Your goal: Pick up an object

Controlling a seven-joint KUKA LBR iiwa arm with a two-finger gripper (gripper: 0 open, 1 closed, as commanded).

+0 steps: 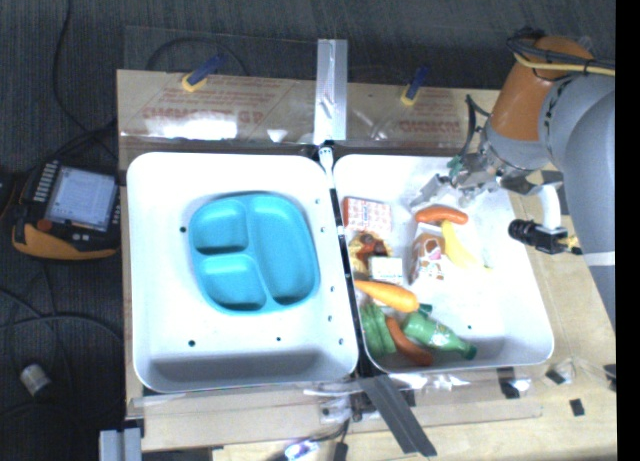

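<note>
Jaws cannot be judged from this view; the gripper (455, 177) is hovering over the far right part of the right bin (520, 294), and nothing is showing between its fingers. Beside it, the left bin (160, 279) is carrying a blue divided tray (252, 249) with white floor lying bare all around. Toys are crowding the right bin's left half: a printed box (367, 213), a green bottle (438, 336), a carrot (386, 295) and a red sausage (441, 215) sitting just near the gripper. White floor along the right wall is lying bare.
</note>
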